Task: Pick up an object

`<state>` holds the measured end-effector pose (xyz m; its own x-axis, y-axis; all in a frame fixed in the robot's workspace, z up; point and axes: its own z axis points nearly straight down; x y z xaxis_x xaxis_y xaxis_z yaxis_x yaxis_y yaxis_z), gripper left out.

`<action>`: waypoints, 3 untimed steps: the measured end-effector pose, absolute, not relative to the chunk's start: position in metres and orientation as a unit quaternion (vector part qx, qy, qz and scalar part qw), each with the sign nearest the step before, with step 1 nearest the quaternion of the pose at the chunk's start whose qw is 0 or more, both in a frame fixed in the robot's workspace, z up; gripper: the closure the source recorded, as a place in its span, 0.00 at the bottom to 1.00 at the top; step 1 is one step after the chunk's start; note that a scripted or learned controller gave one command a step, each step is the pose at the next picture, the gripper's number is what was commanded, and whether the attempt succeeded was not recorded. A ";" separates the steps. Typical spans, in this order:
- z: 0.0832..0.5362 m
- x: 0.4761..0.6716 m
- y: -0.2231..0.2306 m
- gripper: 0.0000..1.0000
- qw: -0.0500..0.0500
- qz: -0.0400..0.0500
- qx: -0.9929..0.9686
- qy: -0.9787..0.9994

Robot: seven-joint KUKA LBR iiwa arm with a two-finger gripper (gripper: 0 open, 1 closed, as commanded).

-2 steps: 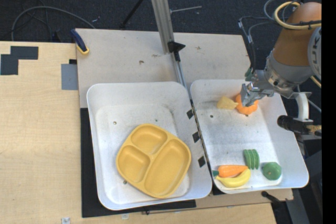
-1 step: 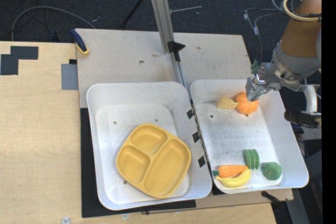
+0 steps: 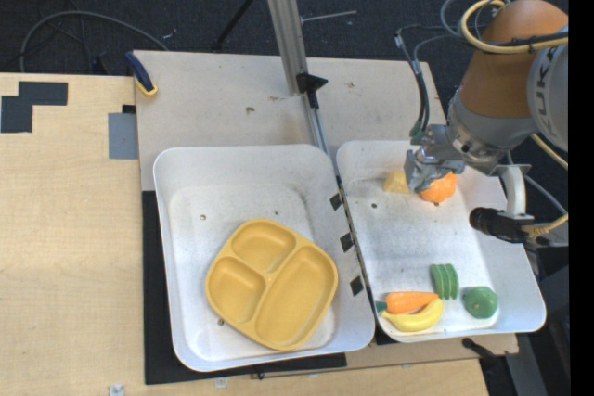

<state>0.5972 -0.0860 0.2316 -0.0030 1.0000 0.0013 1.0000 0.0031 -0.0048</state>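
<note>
A: So, from the left: what sits in the left white shallow bin [image 3: 176, 199]?

B: A yellow plastic divided plate [image 3: 271, 283]. In the right white bin [image 3: 371, 236], a pale yellow wedge-shaped piece [image 3: 396, 183] and an orange rounded toy [image 3: 440, 189] lie at the far end, right at the hand [image 3: 429, 167].

A: Has it picked one up?

B: Not lifted yet, I'd judge; whether it grips, I cannot tell. The grey arm [image 3: 506, 97] leans in from the right, wrist pointing down.
</note>
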 end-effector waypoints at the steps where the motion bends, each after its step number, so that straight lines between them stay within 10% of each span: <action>1: 0.225 0.596 -0.025 1.00 0.002 0.001 -0.705 -0.709; 3: 0.233 0.579 0.064 1.00 0.001 0.001 -0.706 -0.708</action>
